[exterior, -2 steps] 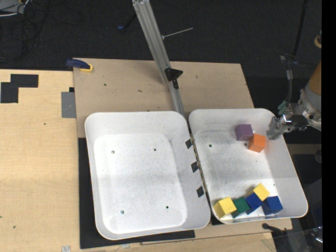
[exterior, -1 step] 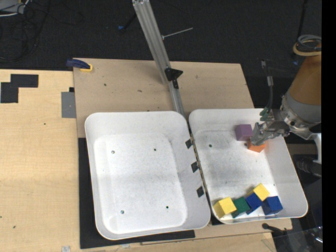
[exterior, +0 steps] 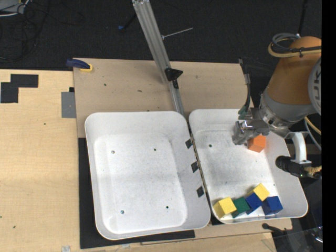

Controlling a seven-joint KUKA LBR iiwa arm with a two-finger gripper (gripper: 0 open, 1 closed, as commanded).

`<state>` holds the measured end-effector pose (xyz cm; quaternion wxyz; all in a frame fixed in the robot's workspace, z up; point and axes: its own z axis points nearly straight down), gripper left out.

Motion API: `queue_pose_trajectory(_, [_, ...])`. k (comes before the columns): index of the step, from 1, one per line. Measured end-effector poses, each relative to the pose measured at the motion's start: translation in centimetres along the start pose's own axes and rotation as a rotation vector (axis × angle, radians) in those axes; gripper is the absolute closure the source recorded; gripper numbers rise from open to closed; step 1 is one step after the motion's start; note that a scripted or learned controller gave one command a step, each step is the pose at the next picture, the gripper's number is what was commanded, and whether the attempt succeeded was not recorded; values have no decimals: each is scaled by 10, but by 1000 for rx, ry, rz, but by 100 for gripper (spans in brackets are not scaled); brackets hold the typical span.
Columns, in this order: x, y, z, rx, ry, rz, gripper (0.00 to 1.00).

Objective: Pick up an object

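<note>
Here, gripper [exterior: 243,133] beside orange block [exterior: 256,143], right bin [exterior: 231,167] centre bare

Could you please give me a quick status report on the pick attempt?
Gripper low over right bin. Orange block right beside it, not visibly grasped. Yellow, green, blue blocks clustered at near edge, clear of it.

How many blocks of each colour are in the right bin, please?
Yellow blocks: 2 (second)
Blue blocks: 2 (second)
Green block: 1
Orange block: 1, beside the gripper
Total: 6, all in the right bin
</note>
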<state>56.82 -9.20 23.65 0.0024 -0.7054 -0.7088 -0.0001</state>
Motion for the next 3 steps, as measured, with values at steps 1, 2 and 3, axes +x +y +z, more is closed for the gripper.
queue_pose_trajectory(1, [51,2,5,1,0,1,100])
queue_pose_trajectory(2, [103,-6,-4,1,0,0,100])
queue_pose_trajectory(3, [154,-21,-10,3,-1,0,100])
